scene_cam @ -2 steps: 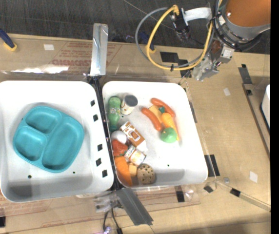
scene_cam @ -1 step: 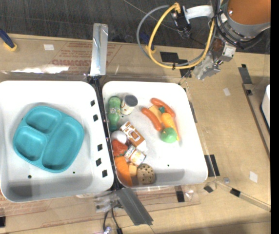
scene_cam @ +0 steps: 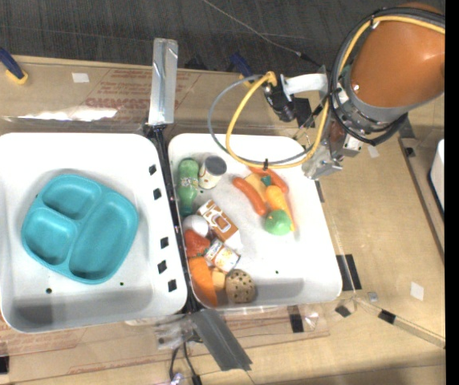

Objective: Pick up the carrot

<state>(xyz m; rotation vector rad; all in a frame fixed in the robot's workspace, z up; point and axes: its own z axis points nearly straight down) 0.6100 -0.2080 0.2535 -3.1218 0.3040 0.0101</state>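
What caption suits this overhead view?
Arm beside the right bin, where a carrot lies among toy foods; teal tray in left bin.

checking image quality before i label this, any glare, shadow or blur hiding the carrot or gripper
Camera view: the carrot is sharp and evenly lit in the right bin, with a yellow cable crossing just above it. Soft grey shadow lies along both bins' near walls, and mild glare sits on the orange band. The gripper is small and dim against the bin's rim.
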